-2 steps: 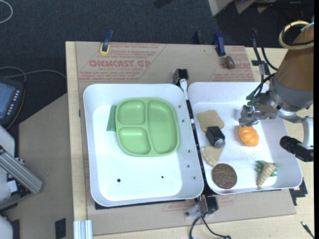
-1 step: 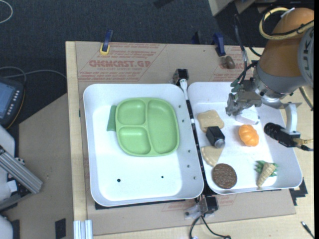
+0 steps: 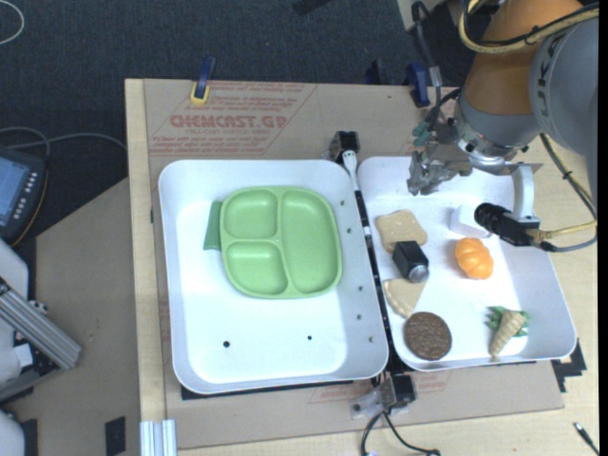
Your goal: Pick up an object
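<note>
My gripper (image 3: 429,177) hangs over the far left part of the right bin (image 3: 541,297), above the bin floor and just beyond a tan bread slice (image 3: 400,227). Nothing shows between its fingers. Below the bread lies a black cylinder (image 3: 410,260), then a pale wedge (image 3: 403,296) and a round brown cookie (image 3: 427,335). An orange fruit (image 3: 474,257) sits mid-bin, to the right of the cylinder. A corn-like toy with green leaves (image 3: 505,328) rests at the near right corner.
The left bin (image 3: 190,331) holds a green divided plate (image 3: 280,241). A black camera unit (image 3: 503,222) on a white bracket hangs off the wrist over the right bin. Clamps (image 3: 200,91) sit on the brown board's far edge.
</note>
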You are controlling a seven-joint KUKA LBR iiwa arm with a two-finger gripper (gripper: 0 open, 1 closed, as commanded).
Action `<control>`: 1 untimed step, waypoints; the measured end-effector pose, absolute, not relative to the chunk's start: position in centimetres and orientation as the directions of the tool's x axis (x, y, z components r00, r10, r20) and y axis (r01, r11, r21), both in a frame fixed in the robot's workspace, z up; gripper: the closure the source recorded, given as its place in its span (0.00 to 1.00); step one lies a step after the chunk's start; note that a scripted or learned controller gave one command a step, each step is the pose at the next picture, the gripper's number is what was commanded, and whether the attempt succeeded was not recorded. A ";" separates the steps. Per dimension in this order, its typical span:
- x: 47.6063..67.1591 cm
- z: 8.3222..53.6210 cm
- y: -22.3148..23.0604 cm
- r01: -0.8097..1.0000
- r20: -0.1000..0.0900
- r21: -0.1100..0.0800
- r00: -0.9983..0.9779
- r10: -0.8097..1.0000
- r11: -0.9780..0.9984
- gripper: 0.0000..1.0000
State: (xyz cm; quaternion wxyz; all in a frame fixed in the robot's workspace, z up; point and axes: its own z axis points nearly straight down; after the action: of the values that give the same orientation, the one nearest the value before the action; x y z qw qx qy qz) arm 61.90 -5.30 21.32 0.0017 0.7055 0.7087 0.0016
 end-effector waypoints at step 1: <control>63.8 23.6 -4.1 1.000 -0.001 0.006 -0.003 1.000 0.003 1.00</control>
State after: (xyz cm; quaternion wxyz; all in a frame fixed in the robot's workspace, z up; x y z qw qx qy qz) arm 63.79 -4.13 23.59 0.0024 0.7061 0.7081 0.0019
